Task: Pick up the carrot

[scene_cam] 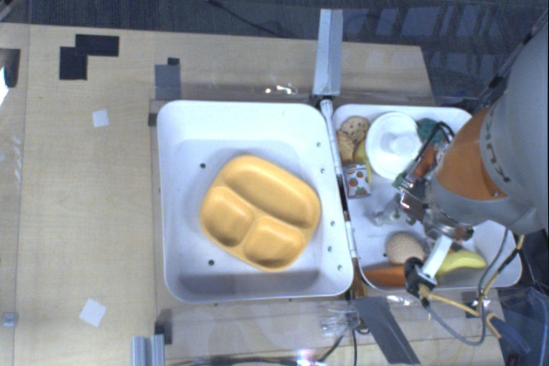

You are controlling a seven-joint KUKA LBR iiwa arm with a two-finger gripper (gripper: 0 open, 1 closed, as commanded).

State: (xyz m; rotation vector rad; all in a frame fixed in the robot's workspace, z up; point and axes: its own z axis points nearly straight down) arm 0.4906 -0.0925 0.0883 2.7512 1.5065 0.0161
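The carrot (383, 275) is a short orange-red stick lying along the front wall of the right bin (374, 237), just in front of a round bread roll (403, 247). My gripper (406, 203) hangs over the middle of that bin, below the orange wrist band, behind the roll and up-right of the carrot. Nothing shows between it and the carrot, and the arm's bulk hides the right half of the bin.
The right bin also holds a cookie (352, 131), a white cup (393, 142), a small printed box (358, 181) and a banana (463, 261). A yellow divided plate (259, 211) lies in the left bin (184, 141). Cables trail by the front right corner.
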